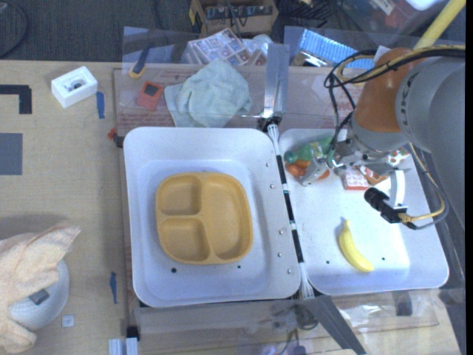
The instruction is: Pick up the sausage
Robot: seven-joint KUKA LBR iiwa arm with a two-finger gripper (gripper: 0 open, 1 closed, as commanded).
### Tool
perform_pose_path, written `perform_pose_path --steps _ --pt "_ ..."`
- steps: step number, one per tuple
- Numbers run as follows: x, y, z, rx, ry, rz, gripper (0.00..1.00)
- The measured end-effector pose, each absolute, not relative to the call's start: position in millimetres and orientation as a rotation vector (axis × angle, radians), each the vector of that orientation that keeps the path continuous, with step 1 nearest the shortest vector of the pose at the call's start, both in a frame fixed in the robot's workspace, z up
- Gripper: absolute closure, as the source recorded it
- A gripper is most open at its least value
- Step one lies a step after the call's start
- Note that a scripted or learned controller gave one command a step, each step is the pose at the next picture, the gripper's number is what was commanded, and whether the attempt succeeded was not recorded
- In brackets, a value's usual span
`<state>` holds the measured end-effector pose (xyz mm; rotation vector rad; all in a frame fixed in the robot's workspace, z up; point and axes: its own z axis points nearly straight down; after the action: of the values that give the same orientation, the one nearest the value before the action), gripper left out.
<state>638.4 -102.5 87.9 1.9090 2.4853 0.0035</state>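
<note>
My gripper [322, 168] is low in the far left part of the right bin [414, 272], among a cluster of small toy foods. Just left of it lies a small orange-red piece [297, 169], which may be the sausage, with a green item [304, 153] right behind it. Whether that piece is between the gripper's tips is hidden by the wrist. A red and white item [356, 178] lies just to the gripper's right. The grey arm with its orange band [378, 98] comes in from the upper right.
A yellow banana [354, 248] lies near the middle of the right bin. The left bin [140, 198] holds a yellow divided plate [204, 217]. A pale green cloth [212, 91] lies behind the bins. A black cable connector [384, 204] hangs off the arm.
</note>
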Motion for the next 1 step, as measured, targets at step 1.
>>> perform_pose_path --steps 1 --pt "639.6 -100.1 99.2 1.900 2.489 0.005 1.00"
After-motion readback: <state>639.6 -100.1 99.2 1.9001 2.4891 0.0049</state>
